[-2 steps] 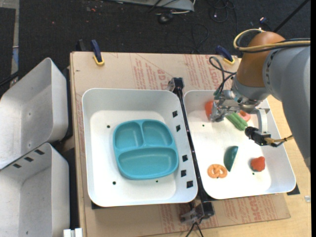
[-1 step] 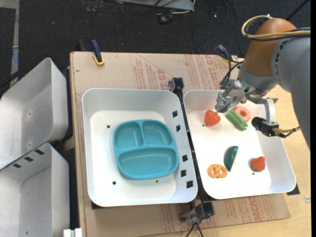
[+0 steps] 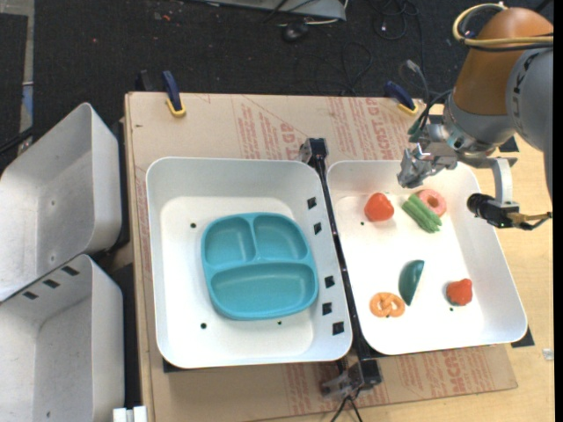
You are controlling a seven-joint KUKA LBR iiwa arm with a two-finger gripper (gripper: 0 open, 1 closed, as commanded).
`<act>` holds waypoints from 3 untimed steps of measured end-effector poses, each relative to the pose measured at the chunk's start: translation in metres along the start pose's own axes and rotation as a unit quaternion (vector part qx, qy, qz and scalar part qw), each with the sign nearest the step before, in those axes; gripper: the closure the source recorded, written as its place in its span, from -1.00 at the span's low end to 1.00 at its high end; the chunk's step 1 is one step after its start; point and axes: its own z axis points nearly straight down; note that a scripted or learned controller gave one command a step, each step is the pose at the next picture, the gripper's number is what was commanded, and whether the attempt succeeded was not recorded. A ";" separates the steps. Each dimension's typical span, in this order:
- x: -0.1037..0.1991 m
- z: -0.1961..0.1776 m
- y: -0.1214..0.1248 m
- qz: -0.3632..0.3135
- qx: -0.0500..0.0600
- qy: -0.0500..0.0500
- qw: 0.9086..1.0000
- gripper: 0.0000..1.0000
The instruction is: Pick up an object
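Objects lie scattered in the right bin [image 3: 493,310]: red piece [image 3: 379,207] and green piece [image 3: 422,213] near its far edge (gripper [image 3: 412,176] poised just above, finger state indiscernible); floor between them stays open.

We see faint red printing on the brown cardboard sheet [image 3: 264,121] beneath the bins, but cannot read it.

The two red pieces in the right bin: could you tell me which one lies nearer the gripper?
The red piece at the bin's far left, just below-left of the gripper. The other red piece sits near the bin's near right corner.
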 end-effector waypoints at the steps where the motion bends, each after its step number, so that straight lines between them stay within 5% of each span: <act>1: 0.000 -0.051 0.001 -0.002 0.000 0.000 1.000 1.00; 3: 0.094 -0.045 -0.055 -0.004 0.005 0.002 1.000 1.00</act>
